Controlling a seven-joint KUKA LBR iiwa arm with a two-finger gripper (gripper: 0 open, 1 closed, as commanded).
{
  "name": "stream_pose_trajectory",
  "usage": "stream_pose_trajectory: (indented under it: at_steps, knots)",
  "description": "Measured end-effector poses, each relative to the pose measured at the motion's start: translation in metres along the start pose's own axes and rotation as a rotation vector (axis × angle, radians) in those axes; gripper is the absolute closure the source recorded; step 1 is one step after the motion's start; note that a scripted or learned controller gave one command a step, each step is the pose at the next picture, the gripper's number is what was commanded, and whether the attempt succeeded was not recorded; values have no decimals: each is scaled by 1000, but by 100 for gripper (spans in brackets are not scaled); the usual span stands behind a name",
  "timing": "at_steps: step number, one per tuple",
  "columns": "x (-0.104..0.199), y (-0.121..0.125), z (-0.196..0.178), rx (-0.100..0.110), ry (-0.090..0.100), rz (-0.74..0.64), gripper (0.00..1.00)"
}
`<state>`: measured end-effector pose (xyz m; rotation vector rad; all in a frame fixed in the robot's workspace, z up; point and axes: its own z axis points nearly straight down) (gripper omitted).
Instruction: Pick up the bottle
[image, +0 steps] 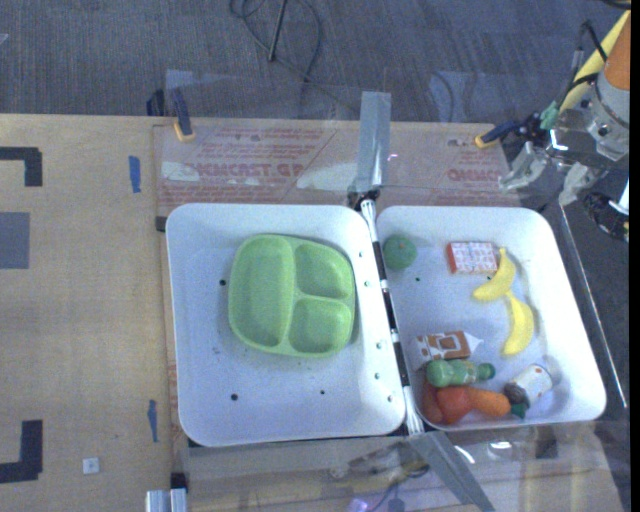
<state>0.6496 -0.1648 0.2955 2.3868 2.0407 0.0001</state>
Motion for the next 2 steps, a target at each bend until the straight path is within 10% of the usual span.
stream_pose_trajectory:
  at_steps: [1, 2]
  knots:
    - [45, -53, 159, 1, 1, -110, 0]
    - [25, -153, 206, -7, 1, -99, 0]
